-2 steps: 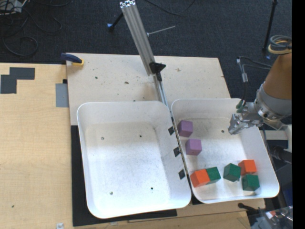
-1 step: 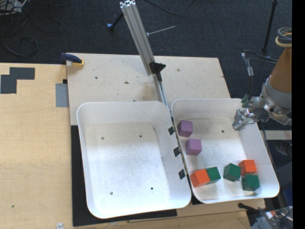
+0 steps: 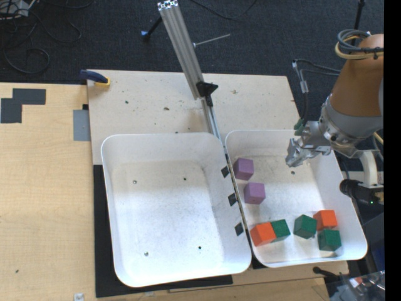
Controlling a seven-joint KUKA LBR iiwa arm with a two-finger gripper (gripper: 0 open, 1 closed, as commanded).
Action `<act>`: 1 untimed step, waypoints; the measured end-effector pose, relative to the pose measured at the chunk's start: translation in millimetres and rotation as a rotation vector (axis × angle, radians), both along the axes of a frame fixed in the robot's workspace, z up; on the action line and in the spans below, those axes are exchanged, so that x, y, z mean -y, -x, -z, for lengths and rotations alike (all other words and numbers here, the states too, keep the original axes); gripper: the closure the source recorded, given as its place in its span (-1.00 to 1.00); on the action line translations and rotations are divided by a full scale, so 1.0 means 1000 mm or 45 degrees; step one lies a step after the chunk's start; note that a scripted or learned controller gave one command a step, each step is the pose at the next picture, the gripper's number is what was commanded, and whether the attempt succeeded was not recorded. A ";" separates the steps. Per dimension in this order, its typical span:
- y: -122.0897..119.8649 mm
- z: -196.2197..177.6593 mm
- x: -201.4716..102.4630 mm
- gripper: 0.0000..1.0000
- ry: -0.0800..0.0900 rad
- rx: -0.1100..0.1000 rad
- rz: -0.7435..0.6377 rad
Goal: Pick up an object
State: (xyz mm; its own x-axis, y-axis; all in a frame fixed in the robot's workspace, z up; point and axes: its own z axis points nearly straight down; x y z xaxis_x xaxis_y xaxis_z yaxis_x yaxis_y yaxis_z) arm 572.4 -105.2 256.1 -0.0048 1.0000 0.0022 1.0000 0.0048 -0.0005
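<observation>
Two shallow white plastic bins w/ rounded corners sit side by side on the pale wooden desk [image 3: 144, 105], whose top is speckled w/ small dark marks. The left bin [image 3: 119, 168] has a glossy floor dotted w/ a few dark specks. The right bin [image 3: 354, 246] holds all the blocks, small matte cubes that look like foam.

Two purple cubes lie near the bin's left wall: the upper purple cube [image 3: 244, 167] and the lower purple cube [image 3: 254, 192], close but apart. Along the near edge there's an orange cube [image 3: 263, 233] touching a green cube [image 3: 280, 229] on its right. Further right, a darker green cube [image 3: 305, 226] sits just beside a second orange cube [image 3: 326, 218], and another green cube [image 3: 329, 239] lies right below that one (near the bin's front-right corner).

The arm [image 3: 357, 99] comes in from the right, its orange band smooth and rounded above a grey wrist. The gripper [image 3: 296, 157] is metallic grey, over the upper part of the right bin, well apart from the cubes; nearest is the upper purple one, off to its left. Can't tell whether it's spread or closed, the tip is too small and blurred; nothing is visibly held in it.

A ribbed aluminium bar [image 3: 183, 46] slants from the top of the view down to the seam between the bins, w/ a black clamp partway along. Black clips [image 3: 232, 199] mark that seam. A blue-and-yellow clamp handle [image 3: 94, 77] sits at the desk's far-left corner. Dark carpet [image 3: 263, 17] w/ cables lies beyond.
</observation>
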 end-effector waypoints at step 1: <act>0.000 -0.005 -0.053 1.00 0.000 -0.002 0.000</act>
State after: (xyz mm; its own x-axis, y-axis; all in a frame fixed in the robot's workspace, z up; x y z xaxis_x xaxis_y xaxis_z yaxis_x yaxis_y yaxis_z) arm 572.6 -52.6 260.8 -0.0049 1.0000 0.0026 1.0000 0.0049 -0.0025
